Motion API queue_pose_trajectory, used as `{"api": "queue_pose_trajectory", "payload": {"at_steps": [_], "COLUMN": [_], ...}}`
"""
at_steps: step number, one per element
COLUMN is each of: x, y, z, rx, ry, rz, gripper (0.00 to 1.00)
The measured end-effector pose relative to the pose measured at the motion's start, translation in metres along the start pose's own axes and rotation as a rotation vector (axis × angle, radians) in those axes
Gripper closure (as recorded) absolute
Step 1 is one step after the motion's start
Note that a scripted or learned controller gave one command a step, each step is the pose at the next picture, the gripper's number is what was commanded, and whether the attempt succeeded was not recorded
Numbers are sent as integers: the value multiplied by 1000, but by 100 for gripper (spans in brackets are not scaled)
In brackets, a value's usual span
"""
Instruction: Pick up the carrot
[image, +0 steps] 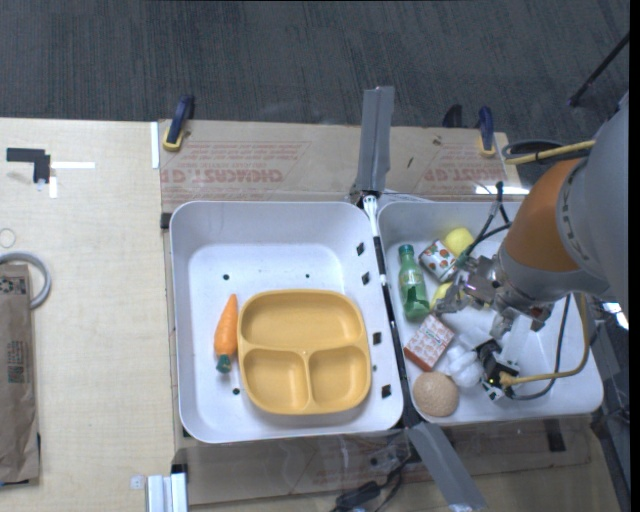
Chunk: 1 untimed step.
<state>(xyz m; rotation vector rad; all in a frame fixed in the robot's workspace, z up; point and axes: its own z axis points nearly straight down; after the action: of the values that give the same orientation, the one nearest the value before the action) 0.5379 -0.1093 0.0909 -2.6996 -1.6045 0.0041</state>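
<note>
Orange carrot (227, 327) upright, greens down.

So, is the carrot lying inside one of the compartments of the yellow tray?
No, the carrot lies on the floor of the left bin, beside the left edge of the yellow tray.

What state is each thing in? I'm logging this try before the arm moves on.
carrot: lying in the left bin, beside the tray, untouched.
yellow tray: flat in the left bin.
green bottle: lying down in the right bin.
gripper: low over the right bin's clutter.
</note>
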Motion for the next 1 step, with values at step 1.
{"api": "queue_pose_trajectory", "payload": {"at_steps": [1], "x": [-14], "y": [-47], "z": [-2], "rx": [-7], "ry": [3], "rz": [329], "gripper": [0]}}
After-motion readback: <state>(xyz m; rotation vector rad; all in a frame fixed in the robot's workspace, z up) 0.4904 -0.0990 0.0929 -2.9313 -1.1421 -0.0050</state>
